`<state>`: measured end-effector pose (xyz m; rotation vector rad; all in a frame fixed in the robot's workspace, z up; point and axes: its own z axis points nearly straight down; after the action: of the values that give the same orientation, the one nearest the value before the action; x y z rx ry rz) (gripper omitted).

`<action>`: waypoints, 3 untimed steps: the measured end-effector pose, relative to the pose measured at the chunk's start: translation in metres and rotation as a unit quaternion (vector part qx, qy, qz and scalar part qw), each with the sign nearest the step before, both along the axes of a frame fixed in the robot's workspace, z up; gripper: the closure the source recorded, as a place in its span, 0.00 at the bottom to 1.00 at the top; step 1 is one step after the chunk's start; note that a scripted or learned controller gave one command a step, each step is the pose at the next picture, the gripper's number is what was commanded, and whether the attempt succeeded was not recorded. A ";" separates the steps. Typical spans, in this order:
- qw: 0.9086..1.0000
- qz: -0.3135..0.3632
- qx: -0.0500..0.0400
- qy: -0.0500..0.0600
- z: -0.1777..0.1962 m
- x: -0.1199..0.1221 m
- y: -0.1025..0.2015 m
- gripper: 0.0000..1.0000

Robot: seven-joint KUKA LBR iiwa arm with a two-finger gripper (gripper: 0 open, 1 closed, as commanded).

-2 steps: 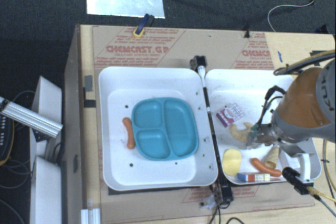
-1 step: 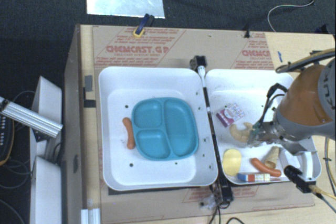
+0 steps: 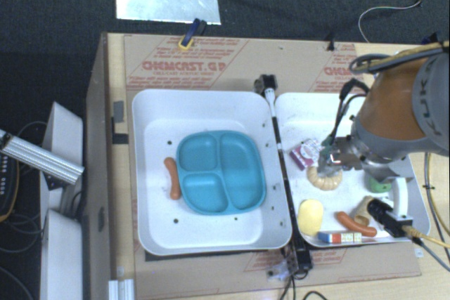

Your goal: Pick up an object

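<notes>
My gripper [image 3: 328, 166] hangs low in the right bin [image 3: 302, 109], directly over a tan bagel-like ring [image 3: 325, 180] and seemingly touching it. Just left of it lies a pink-and-white wrapped packet [image 3: 306, 152]. A yellow lemon-like object [image 3: 310, 215] sits near the front left of that bin. A red-orange sausage [image 3: 354, 222] lies to its right, with a flat blue-white-red stick [image 3: 340, 237] along the front edge. A green piece [image 3: 380, 185] peeks out under the arm.
The left bin [image 3: 151, 123] holds a blue divided plate [image 3: 220, 171] and an orange sausage [image 3: 172, 178] beside it on the left. A black divider rail [image 3: 278, 144] runs between the bins. The arm's bulk covers the right bin's far-right side.
</notes>
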<state>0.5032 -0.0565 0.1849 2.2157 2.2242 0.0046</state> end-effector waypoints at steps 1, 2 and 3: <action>1.000 -0.001 -0.001 0.001 -0.040 0.034 -0.051 1.00; 1.000 -0.001 -0.001 0.001 -0.044 0.076 -0.110 1.00; 1.000 -0.001 -0.001 0.001 -0.044 0.076 -0.109 0.00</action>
<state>0.5790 -0.1656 0.1409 2.2168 2.2229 0.0009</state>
